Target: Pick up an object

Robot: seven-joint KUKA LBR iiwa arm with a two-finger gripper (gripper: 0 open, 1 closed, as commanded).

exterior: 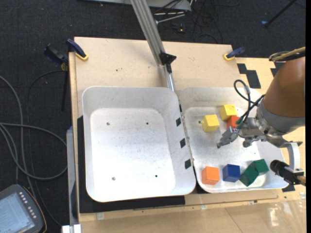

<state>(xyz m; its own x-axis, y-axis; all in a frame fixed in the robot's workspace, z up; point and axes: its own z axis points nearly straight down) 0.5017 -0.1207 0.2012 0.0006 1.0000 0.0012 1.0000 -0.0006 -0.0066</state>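
Whether the jaws are parted or closed cannot be told, since the gripper (232, 136) is seen as a grey blur low over the right bin (194, 111), and nothing is seen held in it. It is placed just right of a yellow block (210, 123) and just near of a second yellow block (227, 111). A small orange-red piece (233, 121) is glimpsed beside the gripper, partly hidden by it. Along the near side of the same bin, an orange block (210, 174), a blue block (232, 173) and a green block (254, 172) are lined up left to right, well apart from the gripper. The arm (286, 98) is seen entering from the right. The left bin (92, 98) is set beside the right one on the table (121, 62).
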